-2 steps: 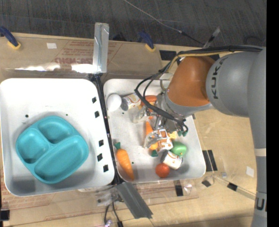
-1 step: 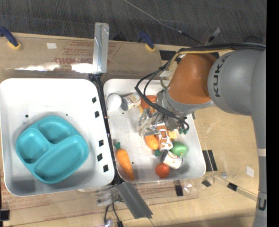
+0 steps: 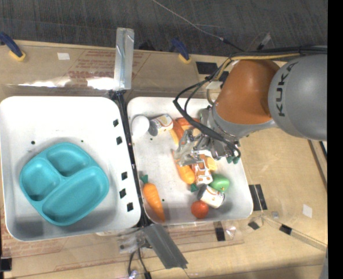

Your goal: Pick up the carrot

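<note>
The jaws hang low over the middle of the right bin, buried in a clutter of small toy foods, and from here I cannot tell whether they are spread or pressed together; nothing clearly sits between them.

The carrot lies toward the near-left corner of that same bin, down and to the left of the jaws as the camera looks at it. Its green top points up toward the divider side and its orange body runs down toward the near wall, so its long axis is roughly along the bin's left wall, slightly slanted.

It rests just beside that left wall and close to the near rim, which leaves little room on those two sides. The open floor is on its right, between it and a red tomato. A closing line across the carrot's width, wall side to open side, looks tight on the wall side.

The left bin holds a teal divided plate, well apart from all this.
</note>
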{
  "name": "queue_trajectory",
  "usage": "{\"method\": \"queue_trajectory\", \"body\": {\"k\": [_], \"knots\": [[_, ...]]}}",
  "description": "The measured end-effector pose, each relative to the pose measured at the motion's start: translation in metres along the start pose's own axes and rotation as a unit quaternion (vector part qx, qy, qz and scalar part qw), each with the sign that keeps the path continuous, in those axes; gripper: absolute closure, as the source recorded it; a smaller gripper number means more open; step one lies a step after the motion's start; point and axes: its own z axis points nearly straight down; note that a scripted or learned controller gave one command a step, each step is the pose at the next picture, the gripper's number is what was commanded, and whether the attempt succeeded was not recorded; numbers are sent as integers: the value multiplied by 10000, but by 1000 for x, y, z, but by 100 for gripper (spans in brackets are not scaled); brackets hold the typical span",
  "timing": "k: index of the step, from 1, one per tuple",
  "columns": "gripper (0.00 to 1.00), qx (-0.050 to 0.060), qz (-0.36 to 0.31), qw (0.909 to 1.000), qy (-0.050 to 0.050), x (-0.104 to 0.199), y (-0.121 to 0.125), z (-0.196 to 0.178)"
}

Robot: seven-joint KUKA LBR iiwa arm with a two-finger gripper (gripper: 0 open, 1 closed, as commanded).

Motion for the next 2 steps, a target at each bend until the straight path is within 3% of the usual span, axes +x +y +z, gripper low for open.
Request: {"method": "queue_trajectory", "body": {"k": [1, 2], "knots": [[100, -17, -749, 9972, 29, 23, 55, -18], [100, -11, -775, 9970, 16, 21, 56, -28]]}}
